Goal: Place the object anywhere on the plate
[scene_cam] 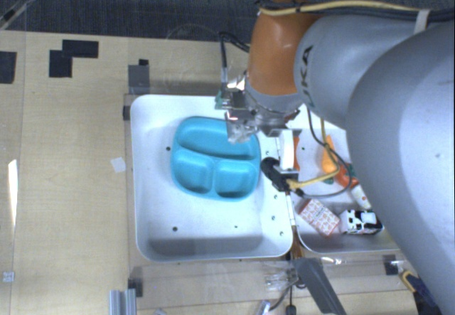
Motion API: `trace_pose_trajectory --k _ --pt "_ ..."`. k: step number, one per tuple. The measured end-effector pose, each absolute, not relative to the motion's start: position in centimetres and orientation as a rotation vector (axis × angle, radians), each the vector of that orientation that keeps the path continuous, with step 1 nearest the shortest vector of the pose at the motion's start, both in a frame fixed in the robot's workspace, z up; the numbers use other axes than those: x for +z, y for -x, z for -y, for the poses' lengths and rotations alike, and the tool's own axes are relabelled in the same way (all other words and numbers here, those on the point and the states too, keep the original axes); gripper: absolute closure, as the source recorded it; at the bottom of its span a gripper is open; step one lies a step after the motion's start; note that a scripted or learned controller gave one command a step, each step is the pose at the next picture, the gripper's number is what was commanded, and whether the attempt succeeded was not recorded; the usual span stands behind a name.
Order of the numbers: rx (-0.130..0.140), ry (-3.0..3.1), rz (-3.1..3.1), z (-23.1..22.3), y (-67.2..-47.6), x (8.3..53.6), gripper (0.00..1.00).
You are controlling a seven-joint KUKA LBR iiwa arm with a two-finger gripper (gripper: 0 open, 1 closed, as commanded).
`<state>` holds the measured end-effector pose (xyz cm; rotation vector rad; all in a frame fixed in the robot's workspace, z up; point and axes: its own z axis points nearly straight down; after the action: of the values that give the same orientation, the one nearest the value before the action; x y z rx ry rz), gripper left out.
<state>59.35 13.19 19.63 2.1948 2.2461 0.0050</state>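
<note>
Seemingly the tool, grip state unclear, hovers at the blue plate's upper rim; release just below, over a compartment.

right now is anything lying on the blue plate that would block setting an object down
Nothing visible lies on the blue plate; its compartments look bare. The claw hangs over the plate's upper right edge and hides a small part of it.

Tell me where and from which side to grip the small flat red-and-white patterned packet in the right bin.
Grip the small flat red-and-white patterned packet across its two long edges, coming straight down from above. It seems to lie flat on the right white bin's floor, tilted diagonally, so turn the fingers to match. A black-and-white toy sits close on its right.
</note>
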Motion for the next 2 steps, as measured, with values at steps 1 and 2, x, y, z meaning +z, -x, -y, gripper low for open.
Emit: trace_pose_trajectory --k 1,2 --pt "0.001 -2.510 -1.890 -9.85 -56.10 18.42 1.00" --pt "0.001 -2.510 -1.890 -9.86 -56.09 18.42 0.00"
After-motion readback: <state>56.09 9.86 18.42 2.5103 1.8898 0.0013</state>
